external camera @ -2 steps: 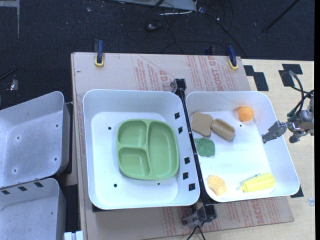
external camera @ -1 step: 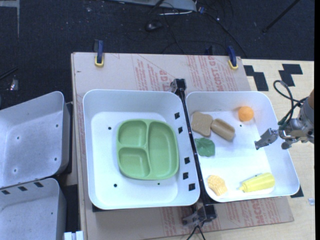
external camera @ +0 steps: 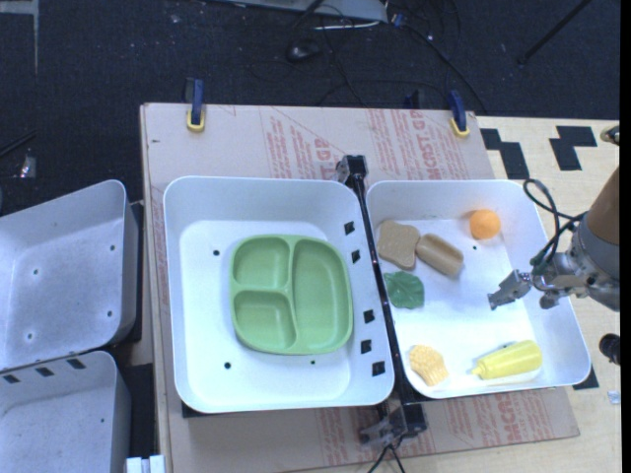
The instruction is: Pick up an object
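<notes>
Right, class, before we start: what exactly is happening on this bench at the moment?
A robot arm reaches in from the right, its gripper hovering over the right bin with nothing between its fingers. That bin holds an orange ball, two brown bread-like pieces, a green leafy item, a yellow corn-like piece and a yellow object. The left bin holds a green divided tray. Nothing is picked up yet.

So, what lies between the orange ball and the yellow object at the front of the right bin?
In the camera view, the pincer hangs over the bare white floor between the orange ball and the yellow object, nearer the right wall of the right bin.
</notes>
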